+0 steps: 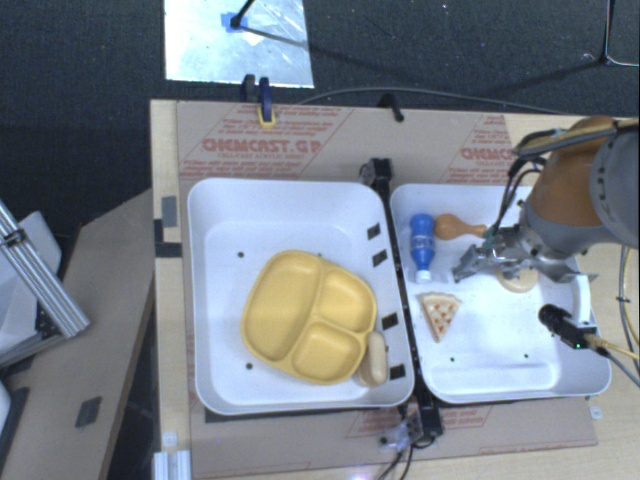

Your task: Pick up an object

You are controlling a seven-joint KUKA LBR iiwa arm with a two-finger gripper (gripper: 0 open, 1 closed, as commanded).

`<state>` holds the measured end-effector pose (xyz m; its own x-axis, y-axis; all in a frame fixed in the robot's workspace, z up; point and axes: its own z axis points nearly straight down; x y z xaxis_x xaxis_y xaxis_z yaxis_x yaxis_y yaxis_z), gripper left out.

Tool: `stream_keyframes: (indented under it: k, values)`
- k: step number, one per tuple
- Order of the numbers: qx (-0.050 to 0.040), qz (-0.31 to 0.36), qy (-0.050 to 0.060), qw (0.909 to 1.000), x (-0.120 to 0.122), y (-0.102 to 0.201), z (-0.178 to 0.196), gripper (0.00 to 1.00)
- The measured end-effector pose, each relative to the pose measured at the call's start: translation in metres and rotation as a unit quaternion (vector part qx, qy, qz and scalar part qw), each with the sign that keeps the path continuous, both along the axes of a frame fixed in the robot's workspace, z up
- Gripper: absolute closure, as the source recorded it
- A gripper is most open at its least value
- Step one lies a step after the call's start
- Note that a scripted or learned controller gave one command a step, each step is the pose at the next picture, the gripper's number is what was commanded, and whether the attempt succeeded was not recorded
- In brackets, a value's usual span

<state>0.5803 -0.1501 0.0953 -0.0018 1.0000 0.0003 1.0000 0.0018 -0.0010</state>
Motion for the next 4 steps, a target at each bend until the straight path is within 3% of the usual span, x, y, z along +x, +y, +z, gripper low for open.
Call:
stream_keyframes:
  k: [1,2,4]
  values:
    - [0.0001,0.0,-0.001,1.0,0.001,0.001,-0.01,0.0]
    - [-0.0002,0.0,-0.002,1.0,0.002,0.0,0.001,1.0]
    - [-0.0008,0.001,-0.003,1.0,0.005,-0.003,0.108,1.0]
